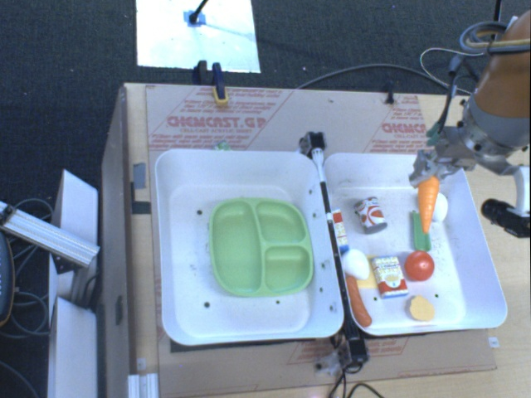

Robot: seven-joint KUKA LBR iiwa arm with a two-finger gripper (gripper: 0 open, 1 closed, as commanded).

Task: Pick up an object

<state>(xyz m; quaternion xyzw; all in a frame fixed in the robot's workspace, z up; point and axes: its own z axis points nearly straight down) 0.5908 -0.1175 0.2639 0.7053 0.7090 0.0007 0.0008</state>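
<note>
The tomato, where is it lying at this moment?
In the camera view, the tomato lies in the right bin, just below the carrot's green end and right of the small food box.

- A green tray [261,247] with three parts is seen lying flat in the middle of the left bin [166,247].
- A red tomato [420,266] is found in the right bin [489,297], with a small box [389,275] just beside it at 9 o'clock.
- A yellow piece [421,308] is placed near the tomato, at 6 o'clock.
- A white egg [355,263] is set at 9 o'clock of the box.
- A white sheet [197,23] is laid on the dark floor at 12 o'clock of the left bin.
</note>
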